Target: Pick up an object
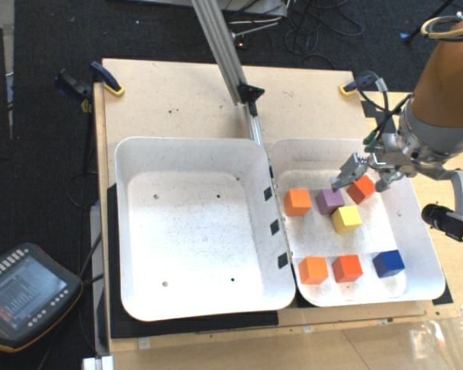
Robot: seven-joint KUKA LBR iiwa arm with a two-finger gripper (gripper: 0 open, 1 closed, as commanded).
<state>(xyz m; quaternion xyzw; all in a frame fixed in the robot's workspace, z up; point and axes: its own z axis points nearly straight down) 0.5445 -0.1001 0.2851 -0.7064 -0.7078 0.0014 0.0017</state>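
A teach pendant (23, 295) sits nearest us; across the worktop (185, 102) the pincer (363, 177), fingers spread, straddles a red-orange block (362, 189). We judge it should descend squarely before clenching, clear of the neighbouring purple block (330, 200).

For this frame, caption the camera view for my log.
Gripper over red-orange block among coloured blocks in right bin.
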